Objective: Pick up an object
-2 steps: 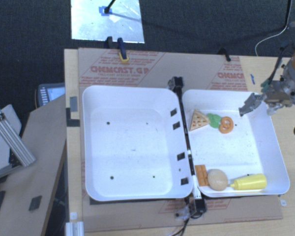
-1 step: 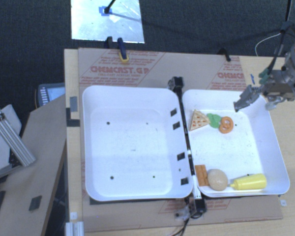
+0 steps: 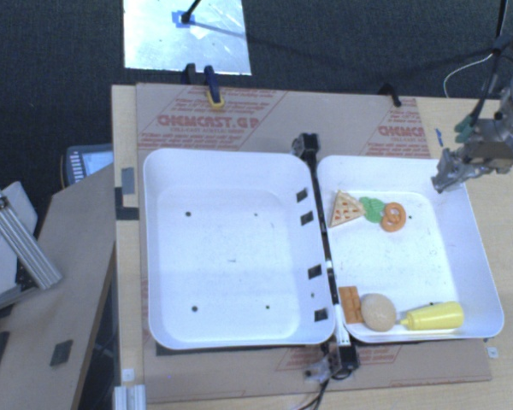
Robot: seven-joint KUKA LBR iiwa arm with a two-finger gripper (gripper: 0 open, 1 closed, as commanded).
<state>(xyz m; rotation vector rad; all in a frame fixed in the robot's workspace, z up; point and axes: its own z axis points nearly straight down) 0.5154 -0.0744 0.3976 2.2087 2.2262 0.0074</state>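
The right bin (image 3: 462, 254) holds several toy foods. A waffle-like triangle (image 3: 345, 208), a green piece (image 3: 374, 207) and an orange pretzel (image 3: 393, 217) lie near its far edge. An orange cracker (image 3: 350, 304), a beige round bun (image 3: 378, 312) and a yellow bottle (image 3: 432, 316) lie along its near edge. My gripper (image 3: 449, 178) hangs over the bin's far right corner, above and right of the pretzel, with nothing seen between its fingers.
The left bin (image 3: 231, 246) sits beside the right one, joined by a black clip strip (image 3: 316, 229). Both rest on a cardboard sheet (image 3: 239, 118). A metal plate (image 3: 186, 24) lies beyond the bench. An aluminium rail (image 3: 17, 237) stands at the left.
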